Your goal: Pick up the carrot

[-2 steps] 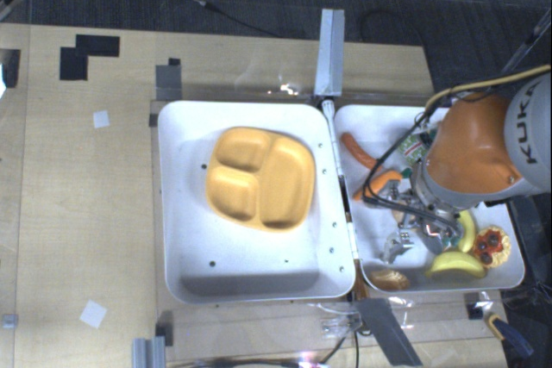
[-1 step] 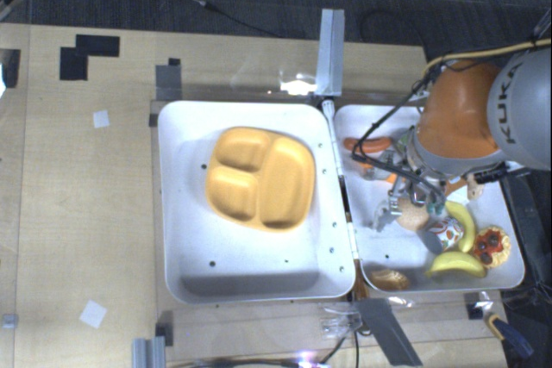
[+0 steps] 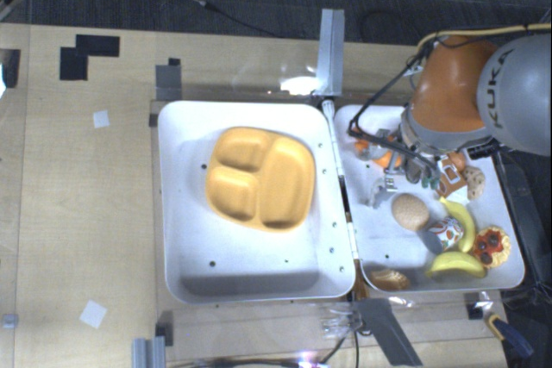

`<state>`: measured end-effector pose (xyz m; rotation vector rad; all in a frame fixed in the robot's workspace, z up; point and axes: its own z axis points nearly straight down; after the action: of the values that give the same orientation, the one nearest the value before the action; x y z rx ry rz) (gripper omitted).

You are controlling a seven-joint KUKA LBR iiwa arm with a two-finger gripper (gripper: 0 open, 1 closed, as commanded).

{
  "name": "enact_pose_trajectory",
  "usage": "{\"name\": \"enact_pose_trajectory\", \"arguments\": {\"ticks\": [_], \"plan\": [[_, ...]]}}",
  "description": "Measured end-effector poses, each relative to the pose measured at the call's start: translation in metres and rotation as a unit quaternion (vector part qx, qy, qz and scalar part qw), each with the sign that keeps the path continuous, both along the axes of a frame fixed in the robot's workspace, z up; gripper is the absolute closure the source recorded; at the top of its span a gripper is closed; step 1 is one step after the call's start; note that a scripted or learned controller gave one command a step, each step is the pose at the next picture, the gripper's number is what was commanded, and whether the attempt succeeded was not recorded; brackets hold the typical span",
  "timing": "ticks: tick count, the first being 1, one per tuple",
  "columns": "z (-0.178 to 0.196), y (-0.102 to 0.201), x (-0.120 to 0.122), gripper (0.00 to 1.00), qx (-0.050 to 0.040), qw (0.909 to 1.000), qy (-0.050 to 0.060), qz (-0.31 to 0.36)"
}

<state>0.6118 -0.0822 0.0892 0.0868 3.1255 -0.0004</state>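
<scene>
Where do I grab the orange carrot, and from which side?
Probably grip the orange carrot across its exposed left part, coming straight down: it seems to lie flat near the right white bin's far-left corner, its other end hidden under the grey arm.

Yellow divided tray (image 3: 260, 177) in left bin (image 3: 177, 211); bananas (image 3: 460, 246) right.

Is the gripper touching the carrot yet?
Cannot tell. In the camera view the arm hangs over the right bin, and the gripper sits amid small items. An orange bit beside it may be the carrot; contact isn't plain.
</scene>
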Motion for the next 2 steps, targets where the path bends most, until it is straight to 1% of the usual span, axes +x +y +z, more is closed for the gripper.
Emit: {"name": "enact_pose_trajectory", "arguments": {"ticks": [1,2], "plan": [[0.014,0.002,0.003,1.0,-0.0003,1.0,-0.005,0.003],[0.101,0.056,-0.043,1.0,0.002,0.9988,-0.001,-0.048]]}}
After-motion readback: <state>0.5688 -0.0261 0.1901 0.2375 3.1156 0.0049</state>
